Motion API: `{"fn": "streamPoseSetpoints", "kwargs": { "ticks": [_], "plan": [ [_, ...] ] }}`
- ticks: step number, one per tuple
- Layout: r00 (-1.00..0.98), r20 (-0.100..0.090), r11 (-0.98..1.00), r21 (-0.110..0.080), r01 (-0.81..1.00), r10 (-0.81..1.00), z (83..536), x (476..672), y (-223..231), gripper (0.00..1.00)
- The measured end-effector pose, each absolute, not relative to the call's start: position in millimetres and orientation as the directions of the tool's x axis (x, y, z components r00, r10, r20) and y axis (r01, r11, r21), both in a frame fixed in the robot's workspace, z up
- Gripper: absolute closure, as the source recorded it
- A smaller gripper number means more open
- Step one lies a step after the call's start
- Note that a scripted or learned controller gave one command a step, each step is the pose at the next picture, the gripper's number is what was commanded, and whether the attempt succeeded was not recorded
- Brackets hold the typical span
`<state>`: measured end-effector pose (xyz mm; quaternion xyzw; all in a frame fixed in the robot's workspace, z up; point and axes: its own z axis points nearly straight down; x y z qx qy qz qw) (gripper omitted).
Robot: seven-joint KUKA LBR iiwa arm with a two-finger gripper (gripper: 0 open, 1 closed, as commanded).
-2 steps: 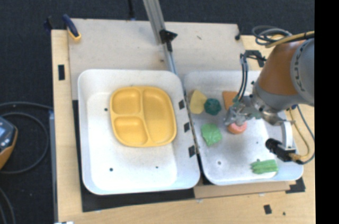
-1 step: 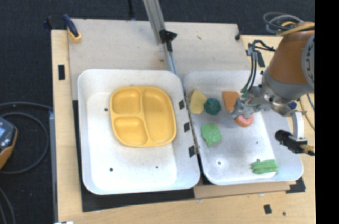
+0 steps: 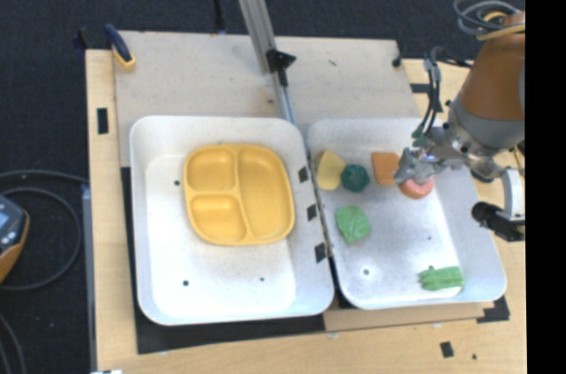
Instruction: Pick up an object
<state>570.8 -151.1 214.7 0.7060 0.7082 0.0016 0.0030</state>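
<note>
The hand (image 3: 416, 169) is low in the right bin (image 3: 460, 231), at about 1 o'clock from the bin's centre, and it sits directly over a small pink-red piece (image 3: 417, 187). The piece shows just under the hand's tip and seems to touch it, but I cannot tell if the hand is spread or pressed together, and I cannot tell if it pinches the piece. Just beside the hand, at its 9 o'clock, lies an orange block (image 3: 384, 168). Further toward 9 o'clock there is a dark green ball (image 3: 355, 178), and touching or almost touching it a pale yellow piece (image 3: 330, 171) near the bin's left wall. At 6 o'clock from the ball lies a light green lump (image 3: 353, 224). A flat green piece (image 3: 440, 278) rests near the bin's lower right corner, well apart from the others. The grey arm with the orange band (image 3: 493, 89) comes in from 3 o'clock. In the left bin (image 3: 159, 275) lies a yellow plate with three sections (image 3: 239, 193). Both bins stand on a pale worktop (image 3: 195, 72), and a metal pole (image 3: 252, 1) rises from its far side.
</note>
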Motion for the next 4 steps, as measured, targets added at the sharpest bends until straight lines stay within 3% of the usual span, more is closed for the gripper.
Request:
{"fn": "streamPoseSetpoints", "kwargs": {
  "ticks": [1, 2, 4],
  "plan": [
    [-0.004, -0.003, 0.004, 0.009, 1.000, 1.000, 278.6, 575.3, -148.8, 1.00],
    [-0.006, -0.001, 0.006, 0.002, 1.000, 1.000, 270.0, 574.2, -107.1, 1.00],
    [-0.008, 0.001, 0.008, 0.000, 1.000, 1.000, 269.1, 554.2, 3.8, 1.00]
  ]
}}
